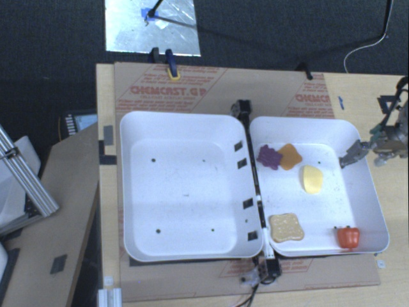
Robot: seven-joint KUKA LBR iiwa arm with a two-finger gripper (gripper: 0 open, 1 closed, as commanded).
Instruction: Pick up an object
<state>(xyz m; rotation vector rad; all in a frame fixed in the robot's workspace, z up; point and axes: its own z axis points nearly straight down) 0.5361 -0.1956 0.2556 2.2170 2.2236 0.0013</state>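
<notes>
The right bin (358, 190) holds several small items. A purple piece (269, 157) touches an orange piece (290, 156) near the bin's back left. In front of them to the right lies a pale yellow piece (312, 179). A tan toast-shaped piece (285, 228) rests at the front left, and a red pepper-like piece (347, 236) sits in the front right corner. My gripper (365, 152) hangs over the bin's right rim, to the right of the yellow piece and apart from every item. I see nothing in it.
The left bin (134, 171) stands beside the right one, the two sharing a middle wall with black clips (250, 171). A shiny metal sheet (152, 18) lies beyond the bench. A metal frame (22, 178) stands at the far left.
</notes>
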